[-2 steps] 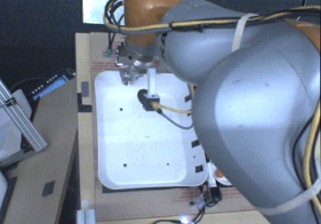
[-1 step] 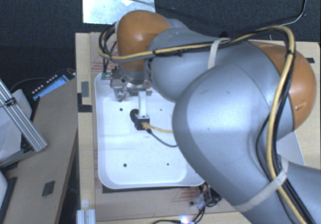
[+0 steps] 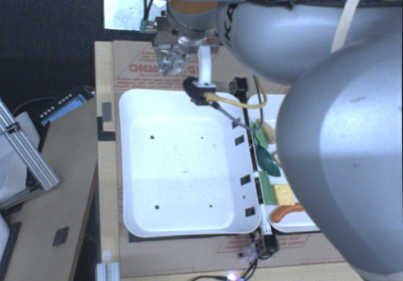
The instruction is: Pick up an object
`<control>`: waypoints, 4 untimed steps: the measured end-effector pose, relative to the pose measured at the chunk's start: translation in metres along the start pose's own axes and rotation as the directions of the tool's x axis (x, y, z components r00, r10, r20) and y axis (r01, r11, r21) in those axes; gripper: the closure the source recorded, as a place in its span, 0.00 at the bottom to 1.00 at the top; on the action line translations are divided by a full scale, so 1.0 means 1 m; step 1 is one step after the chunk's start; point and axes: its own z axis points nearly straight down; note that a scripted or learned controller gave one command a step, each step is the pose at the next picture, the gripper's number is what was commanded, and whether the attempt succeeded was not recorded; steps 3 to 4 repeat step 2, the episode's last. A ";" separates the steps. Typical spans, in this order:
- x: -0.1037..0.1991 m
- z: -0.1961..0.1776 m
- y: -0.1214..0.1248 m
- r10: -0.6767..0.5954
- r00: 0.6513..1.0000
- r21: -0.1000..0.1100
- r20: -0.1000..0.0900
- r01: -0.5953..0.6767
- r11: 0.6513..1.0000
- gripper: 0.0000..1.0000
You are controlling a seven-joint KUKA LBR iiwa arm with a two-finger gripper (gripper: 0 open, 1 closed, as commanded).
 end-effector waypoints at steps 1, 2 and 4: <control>-0.001 0.118 -0.004 0.002 1.000 0.018 0.006 -0.003 1.000 1.00; -0.001 0.199 -0.006 0.000 1.000 0.017 0.006 0.000 1.000 1.00; -0.001 0.199 -0.006 0.000 1.000 0.017 0.006 0.000 1.000 1.00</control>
